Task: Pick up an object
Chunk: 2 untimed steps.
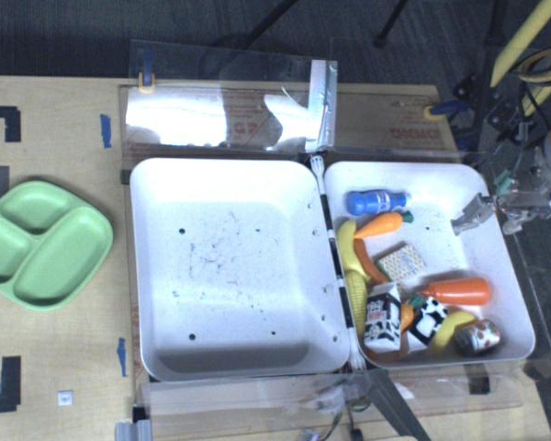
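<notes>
Lying heaped in the right white bin, the candidate objects are crowding its left wall and near corner: a blue bottle is resting on its side toward the far wall, with an orange carrot slanting just below it and a yellow banana running along the left wall. A small waffle-patterned block is sitting near the middle of the bin, and a second orange carrot is lying across the pile toward the right. Nearer the front, a black-and-white carton, a yellow corn cob, a black-and-white patterned item and a small round jar-like piece are pressing together, touching one another.

The gripper is hovering over the right rim of this bin, well apart from the heap; nothing is showing between its fingers, and how far they are parted cannot be told from this view.

The left white bin is sitting just beside the right one, their rims touching along the middle. A green divided tray is resting on the wooden bench to the left, apart from both bins. A clear plastic panel is standing behind the left bin
</notes>
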Motion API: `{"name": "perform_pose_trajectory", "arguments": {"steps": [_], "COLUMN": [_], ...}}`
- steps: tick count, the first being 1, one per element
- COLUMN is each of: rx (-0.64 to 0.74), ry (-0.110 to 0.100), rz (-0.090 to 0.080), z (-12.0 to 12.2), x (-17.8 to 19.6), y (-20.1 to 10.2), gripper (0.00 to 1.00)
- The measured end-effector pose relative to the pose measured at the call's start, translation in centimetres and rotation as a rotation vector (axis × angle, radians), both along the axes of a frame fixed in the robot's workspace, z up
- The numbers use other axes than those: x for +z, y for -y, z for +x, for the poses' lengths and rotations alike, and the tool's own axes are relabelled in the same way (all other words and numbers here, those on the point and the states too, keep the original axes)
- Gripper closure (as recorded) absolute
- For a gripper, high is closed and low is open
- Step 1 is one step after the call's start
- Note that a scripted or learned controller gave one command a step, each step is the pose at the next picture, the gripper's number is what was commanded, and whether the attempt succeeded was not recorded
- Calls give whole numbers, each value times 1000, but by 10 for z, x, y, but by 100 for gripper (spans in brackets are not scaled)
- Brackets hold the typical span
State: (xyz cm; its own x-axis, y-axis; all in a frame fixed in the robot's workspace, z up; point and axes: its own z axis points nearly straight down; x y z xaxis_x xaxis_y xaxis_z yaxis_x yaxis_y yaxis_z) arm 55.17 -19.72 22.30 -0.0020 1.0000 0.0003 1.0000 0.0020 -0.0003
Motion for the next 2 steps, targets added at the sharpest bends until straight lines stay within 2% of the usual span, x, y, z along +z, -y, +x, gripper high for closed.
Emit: {"name": "perform_pose_trajectory", "arguments": {"steps": [1, 2], "rx": [-11, -140], "ry": [0, 13], "rz": [5, 18], "z": [-49, -62], "x": [-130, -133], "y": [4, 8], "gripper": [0, 0]}}
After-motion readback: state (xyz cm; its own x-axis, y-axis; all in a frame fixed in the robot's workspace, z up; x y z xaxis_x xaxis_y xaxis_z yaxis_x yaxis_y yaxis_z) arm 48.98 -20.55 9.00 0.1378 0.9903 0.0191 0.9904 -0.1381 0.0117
